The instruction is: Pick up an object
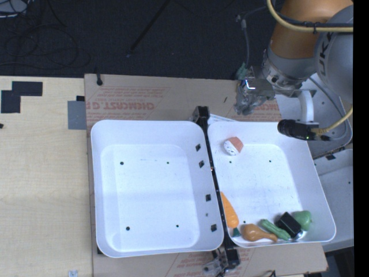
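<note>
Arm w/ orange band comes in from the right; gripper (249, 100) hangs above the far rim of the right bin (300, 160), over the cardboard (150, 100). Can't tell how it's set, too small & blurred. Right bin: pink-and-white block (233, 146) near far-left corner; carrot (229, 210), tan gourd (255, 232), green pod (274, 229), black block (288, 223), green ball (302, 218) along the near edge. Left bin (150, 189) beside it.
</note>
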`<state>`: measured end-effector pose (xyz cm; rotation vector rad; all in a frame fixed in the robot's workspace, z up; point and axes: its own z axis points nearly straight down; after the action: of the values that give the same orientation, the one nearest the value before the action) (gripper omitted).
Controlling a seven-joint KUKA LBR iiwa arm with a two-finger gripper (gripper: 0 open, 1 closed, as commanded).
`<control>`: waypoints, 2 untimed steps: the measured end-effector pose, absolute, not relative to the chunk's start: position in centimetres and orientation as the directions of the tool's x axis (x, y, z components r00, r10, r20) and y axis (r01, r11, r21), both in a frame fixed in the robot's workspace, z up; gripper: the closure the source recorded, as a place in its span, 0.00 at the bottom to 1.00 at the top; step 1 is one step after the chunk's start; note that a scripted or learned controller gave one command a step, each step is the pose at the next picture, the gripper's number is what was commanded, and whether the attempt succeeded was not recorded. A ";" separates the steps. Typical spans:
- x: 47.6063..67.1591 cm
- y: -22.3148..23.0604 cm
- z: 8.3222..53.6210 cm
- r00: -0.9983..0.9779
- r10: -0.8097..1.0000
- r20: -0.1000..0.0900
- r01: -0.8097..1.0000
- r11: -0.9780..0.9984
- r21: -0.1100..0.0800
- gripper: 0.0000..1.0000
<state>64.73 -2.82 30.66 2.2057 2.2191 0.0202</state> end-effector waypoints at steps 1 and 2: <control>56.4 -9.4 22.5 0.008 1.000 -0.001 1.000 -0.008 -0.015 1.00; 54.4 -10.0 8.4 0.002 1.000 0.000 1.000 -0.002 -0.002 1.00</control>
<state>54.35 -9.97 8.37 2.2249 2.2200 -0.0019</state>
